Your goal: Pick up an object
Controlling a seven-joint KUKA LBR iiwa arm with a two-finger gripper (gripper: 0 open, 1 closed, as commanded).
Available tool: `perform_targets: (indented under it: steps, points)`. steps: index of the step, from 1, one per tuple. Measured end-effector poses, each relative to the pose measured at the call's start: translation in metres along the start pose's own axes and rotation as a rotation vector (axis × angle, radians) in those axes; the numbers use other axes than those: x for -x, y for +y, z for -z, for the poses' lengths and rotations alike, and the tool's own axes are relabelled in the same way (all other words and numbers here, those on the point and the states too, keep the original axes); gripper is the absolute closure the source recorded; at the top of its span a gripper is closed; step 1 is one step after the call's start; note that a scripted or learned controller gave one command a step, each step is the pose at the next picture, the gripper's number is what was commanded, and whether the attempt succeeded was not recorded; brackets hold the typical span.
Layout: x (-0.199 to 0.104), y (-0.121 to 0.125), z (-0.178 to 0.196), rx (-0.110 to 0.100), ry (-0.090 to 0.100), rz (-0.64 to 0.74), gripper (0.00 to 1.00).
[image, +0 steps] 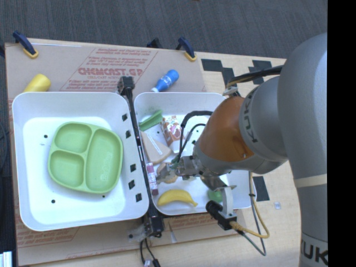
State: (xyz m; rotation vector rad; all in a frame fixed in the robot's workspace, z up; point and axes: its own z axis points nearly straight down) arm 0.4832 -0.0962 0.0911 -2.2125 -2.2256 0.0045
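From above, the arm (261, 132) reaches in from the right and hangs low over the right bin (183, 100), its orange band covering much of the bin's middle. The gripper (177, 170) sits near the bin's left wall, just above the banana (177, 198); whether the jaws are apart or closed, or have hold of anything, I cannot tell, as the wrist hides them. The banana lies at the bin's front edge. Behind it are a snack packet (172, 129), a green strip (150, 120) and a tan piece (154, 147). The left bin (28, 149) holds a green divided plate (85, 157). On the tabletop behind lie a blue bottle (166, 80) and a yellow object (38, 83).
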Motion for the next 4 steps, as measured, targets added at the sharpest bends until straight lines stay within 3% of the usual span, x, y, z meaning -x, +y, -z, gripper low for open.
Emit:
perform_targets:
  steps: [1,2,3,4]
  points:
    - [0.000,0.001,0.010,-0.001,0.000,0.007,1.00]
    - [0.000,0.001,0.010,0.000,0.000,0.007,0.00]
    - [0.000,0.002,0.020,0.000,-0.001,0.014,1.00]
    - [-0.028,-0.007,0.101,0.003,0.001,0.000,1.00]
